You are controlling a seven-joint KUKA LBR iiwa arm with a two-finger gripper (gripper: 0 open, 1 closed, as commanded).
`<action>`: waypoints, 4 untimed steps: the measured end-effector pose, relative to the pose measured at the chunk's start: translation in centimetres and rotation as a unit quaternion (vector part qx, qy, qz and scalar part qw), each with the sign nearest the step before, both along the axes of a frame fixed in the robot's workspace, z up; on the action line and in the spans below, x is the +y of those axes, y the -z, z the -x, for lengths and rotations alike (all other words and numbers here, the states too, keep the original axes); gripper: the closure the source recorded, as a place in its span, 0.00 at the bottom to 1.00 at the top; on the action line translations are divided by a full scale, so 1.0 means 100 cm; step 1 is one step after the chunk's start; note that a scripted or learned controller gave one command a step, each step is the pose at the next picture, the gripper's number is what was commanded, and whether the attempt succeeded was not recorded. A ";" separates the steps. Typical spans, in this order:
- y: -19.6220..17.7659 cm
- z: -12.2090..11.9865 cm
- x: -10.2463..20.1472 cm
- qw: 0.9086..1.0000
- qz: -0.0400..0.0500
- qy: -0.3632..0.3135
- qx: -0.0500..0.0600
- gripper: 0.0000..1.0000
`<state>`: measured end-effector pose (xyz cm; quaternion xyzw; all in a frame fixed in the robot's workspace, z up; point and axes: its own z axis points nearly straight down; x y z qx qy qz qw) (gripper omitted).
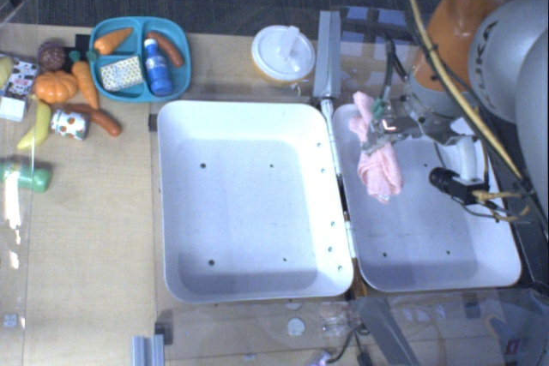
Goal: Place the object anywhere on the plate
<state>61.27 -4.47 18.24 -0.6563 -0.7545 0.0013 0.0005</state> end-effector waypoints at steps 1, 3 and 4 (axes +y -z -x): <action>-0.040 0.000 0.001 1.000 -0.001 -0.003 0.000 1.00; -0.041 0.027 0.102 0.919 -0.002 -0.395 -0.001 1.00; -0.047 0.049 0.146 0.821 -0.002 -0.571 -0.001 1.00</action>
